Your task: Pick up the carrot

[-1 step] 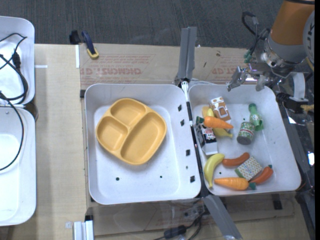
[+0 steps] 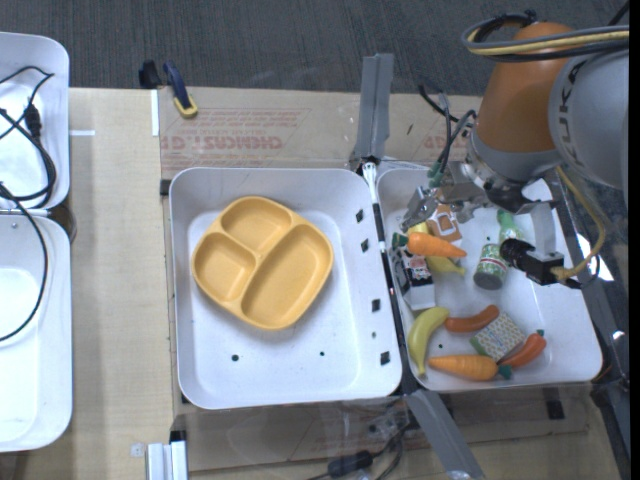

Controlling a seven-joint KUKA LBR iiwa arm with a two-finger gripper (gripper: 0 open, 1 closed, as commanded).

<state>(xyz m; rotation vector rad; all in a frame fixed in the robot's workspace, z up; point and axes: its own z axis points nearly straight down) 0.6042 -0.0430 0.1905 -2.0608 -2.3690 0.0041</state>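
Arm (image 2: 545, 88) is leaning in over the far end of the right bin (image 2: 580, 353). The left bin (image 2: 200, 368) sits well off to the gripper's left and has a yellow divided plate (image 2: 262, 260) in it, which doesn't matter for this step.

The gripper (image 2: 432, 206) is low in the clutter by the divider wall. Can't tell if it's clenched or released; the wrist and cables hide it.

Carrot (image 2: 437, 245) lies just on the near side of the gripper, tilted across a small box (image 2: 418, 273), tip pointing away from the divider. It looks very close to the tool, maybe touching, but I can't confirm a grip.

A second carrot (image 2: 465, 366) lies well nearer the bin's front rim, far from the gripper, beside a banana (image 2: 427, 333). A sausage (image 2: 472, 319) sits between it and the gripper. A small can (image 2: 490, 266) and a green bottle (image 2: 508, 226) stand on the gripper's right.

My read is that this is the approach or grasp stage on the near carrot. To do it well:
- Centre over the thick middle.
- Close across the short axis, not along the length.
- Stay clear of the box under it.
- Lift straight up.
- Check the carrot comes along before moving off.

Risk is that it rolls off the box or the box gets pinched with it.
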